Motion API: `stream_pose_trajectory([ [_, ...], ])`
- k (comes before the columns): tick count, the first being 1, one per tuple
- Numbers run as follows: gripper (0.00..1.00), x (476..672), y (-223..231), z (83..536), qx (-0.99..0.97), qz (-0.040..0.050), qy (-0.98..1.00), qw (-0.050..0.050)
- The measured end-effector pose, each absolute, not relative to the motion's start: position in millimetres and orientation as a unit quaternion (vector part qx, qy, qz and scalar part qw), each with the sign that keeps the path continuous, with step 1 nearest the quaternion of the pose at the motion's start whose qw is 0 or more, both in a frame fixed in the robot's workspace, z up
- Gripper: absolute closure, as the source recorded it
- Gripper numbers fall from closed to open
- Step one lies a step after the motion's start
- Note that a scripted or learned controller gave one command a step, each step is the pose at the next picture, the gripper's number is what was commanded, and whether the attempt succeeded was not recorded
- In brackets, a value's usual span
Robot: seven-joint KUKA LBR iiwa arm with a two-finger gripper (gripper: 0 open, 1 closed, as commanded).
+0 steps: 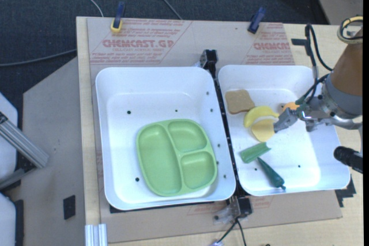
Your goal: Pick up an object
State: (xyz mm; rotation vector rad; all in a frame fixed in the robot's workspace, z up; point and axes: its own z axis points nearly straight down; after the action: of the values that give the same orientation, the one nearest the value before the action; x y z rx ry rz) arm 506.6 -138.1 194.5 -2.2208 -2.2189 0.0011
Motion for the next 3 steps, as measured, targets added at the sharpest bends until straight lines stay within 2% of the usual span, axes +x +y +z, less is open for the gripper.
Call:
stream_pose_trajectory([
  [2, 0.00, 501.1, -146.7, 91.1, -0.708, 0.0010, -0.706, 0.003],
  [3, 1.00, 502.4, -146.9, 103.7, -0.708, -0.0003, -0.707, 0.000],
])
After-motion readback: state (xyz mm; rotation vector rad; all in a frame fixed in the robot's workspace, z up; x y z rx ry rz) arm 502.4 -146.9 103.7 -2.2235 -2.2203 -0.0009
